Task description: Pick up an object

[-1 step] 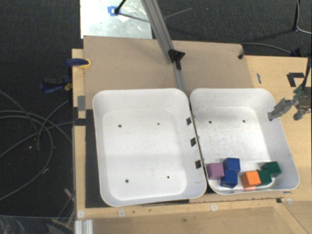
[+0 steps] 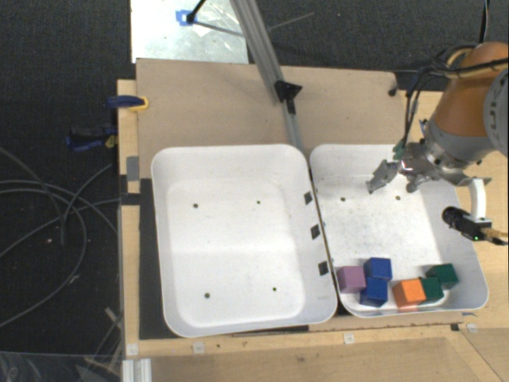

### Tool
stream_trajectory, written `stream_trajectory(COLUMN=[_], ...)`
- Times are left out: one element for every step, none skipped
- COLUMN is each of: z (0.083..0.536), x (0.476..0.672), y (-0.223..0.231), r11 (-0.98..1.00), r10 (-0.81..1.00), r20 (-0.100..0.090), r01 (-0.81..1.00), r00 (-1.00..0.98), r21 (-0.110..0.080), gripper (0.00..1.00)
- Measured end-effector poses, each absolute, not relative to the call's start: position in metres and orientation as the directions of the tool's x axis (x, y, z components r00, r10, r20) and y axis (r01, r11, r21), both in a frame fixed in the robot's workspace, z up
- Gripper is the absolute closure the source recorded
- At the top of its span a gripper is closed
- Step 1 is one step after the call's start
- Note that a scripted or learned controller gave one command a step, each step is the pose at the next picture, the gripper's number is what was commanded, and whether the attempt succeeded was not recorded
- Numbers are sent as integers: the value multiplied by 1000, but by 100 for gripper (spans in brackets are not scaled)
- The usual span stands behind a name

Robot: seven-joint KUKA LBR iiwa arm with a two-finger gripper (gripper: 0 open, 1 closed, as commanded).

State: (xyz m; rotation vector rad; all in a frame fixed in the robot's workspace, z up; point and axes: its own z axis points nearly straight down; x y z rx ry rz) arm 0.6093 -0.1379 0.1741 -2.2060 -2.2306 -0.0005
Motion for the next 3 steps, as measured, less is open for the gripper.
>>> stream_trajectory(z=[207,142,87], x=[624,608,595], y=[-157,-173,-117], r11=[4,0,9], r10=[1000,1000,1000], r20=[-2,0,3], r01=[1000,1000,1000], r00=[-4,0,-9], r21=[6,-4,-3], gripper=[0,0,0])
